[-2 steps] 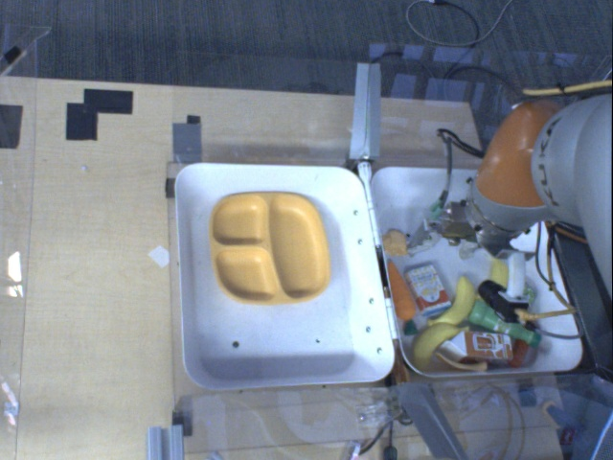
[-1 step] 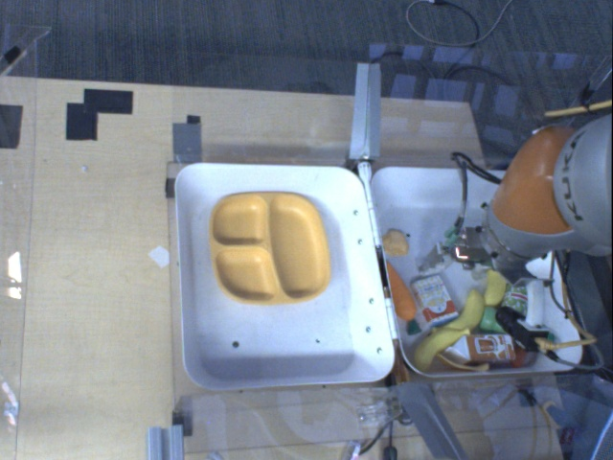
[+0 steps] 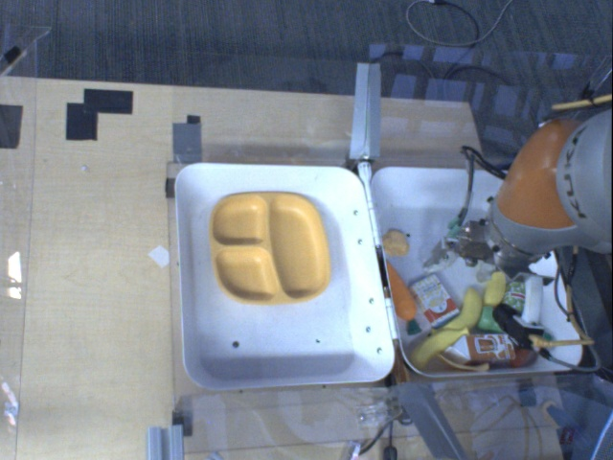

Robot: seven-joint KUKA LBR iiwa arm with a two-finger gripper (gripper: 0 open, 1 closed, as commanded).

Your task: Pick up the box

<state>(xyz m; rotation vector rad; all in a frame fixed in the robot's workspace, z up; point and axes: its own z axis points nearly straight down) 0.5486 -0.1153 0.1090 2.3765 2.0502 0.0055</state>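
The box [image 3: 436, 297], a small white-and-red carton, lies flat in the right bin [image 3: 421, 195], just beside the orange carrot [image 3: 402, 295] and touching the banana [image 3: 450, 329]. Nothing grips it yet. The gripper [image 3: 469, 242] hangs above the bin's middle, near the box's far edge; whether it's parted or closed can't be told from here. This looks like the approach step. Next call: shift toward the box, descend cleanly, and avoid the clutter. The left bin [image 3: 192, 286] holds a yellow tray [image 3: 271, 246].
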